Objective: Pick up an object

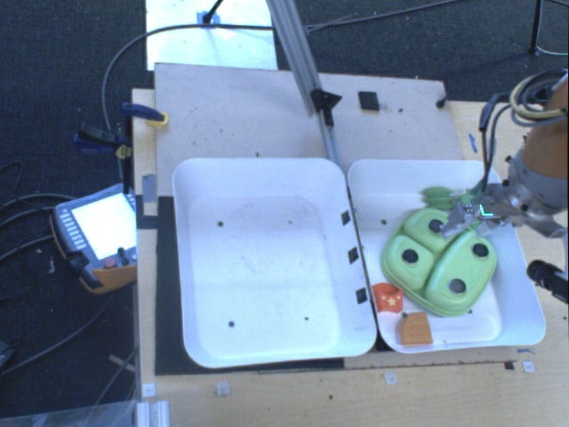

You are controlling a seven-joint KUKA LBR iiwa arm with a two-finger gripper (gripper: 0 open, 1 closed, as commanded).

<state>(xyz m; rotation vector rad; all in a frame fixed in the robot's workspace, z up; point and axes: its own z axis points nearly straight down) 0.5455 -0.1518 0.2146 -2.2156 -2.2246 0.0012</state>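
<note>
A large light green toy with three lobes and dark round spots lies in the right bin. A small darker green piece lies just behind it. A red block with a pale mark and a tan block sit at the bin's front edge. My gripper comes in from the right and hovers over the green toy's back right edge. Its metal fingertips are small and blurred against the toy.
The left bin stands beside the right one, with black clips along the shared rim. A metal pole slants across the back board. A teach pendant lies left of the bench. Cables loop at the far right.
</note>
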